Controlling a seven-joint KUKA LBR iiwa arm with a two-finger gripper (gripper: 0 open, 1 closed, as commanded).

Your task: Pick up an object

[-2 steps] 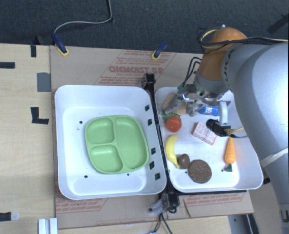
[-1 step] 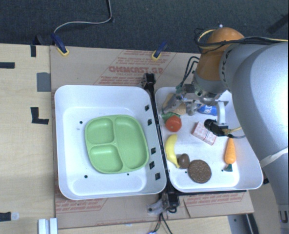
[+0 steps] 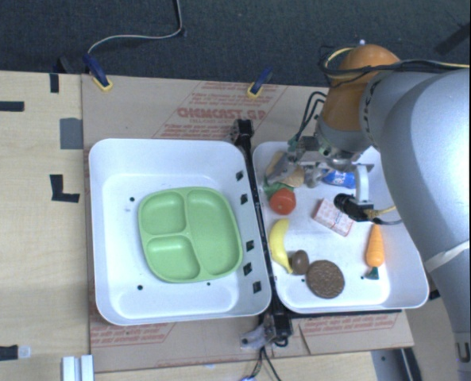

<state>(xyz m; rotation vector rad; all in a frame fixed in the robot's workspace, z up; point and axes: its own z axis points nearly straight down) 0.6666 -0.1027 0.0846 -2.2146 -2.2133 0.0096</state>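
My gripper (image 3: 297,167) is low over the far left part of the right bin (image 3: 402,288), reaching in from the right. A tan object (image 3: 279,167) lies right under it. A red tomato (image 3: 282,201) sits just in front of the gripper, apart from it. Nearer the front lie a yellow banana (image 3: 279,244), a small brown ball (image 3: 299,260) and a round brown disc (image 3: 326,279). A pink and white box (image 3: 332,217) is in the bin's middle, and an orange carrot (image 3: 374,247) lies at its right. A blue item (image 3: 336,178) peeks out beside the wrist.
The left bin (image 3: 116,173) holds a green divided plate (image 3: 191,234). A black divider (image 3: 249,205) runs between the two bins. Cardboard (image 3: 179,109) lies under the bins. The grey arm (image 3: 426,149) covers the right bin's far right corner.
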